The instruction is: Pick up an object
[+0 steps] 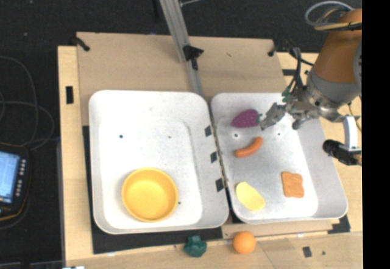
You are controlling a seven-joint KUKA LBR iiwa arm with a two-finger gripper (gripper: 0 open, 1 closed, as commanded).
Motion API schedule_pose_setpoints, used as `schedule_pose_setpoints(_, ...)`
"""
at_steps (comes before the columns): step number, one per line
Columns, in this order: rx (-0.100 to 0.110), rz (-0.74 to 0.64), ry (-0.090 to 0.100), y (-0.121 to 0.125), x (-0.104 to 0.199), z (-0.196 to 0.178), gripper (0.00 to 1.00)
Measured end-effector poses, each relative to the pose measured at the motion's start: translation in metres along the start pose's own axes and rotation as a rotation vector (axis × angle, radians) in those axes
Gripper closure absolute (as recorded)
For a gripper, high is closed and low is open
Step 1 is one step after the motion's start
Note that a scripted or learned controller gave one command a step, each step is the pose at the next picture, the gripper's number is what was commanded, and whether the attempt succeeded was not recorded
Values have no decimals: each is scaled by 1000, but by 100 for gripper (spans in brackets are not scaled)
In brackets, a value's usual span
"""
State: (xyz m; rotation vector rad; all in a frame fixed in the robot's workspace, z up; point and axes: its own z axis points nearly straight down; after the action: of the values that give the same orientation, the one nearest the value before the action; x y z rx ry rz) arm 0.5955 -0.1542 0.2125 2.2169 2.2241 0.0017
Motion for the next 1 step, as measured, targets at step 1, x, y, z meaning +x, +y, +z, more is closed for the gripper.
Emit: schedule_pose_setpoints(1,0,1,0,0,0,0,0)
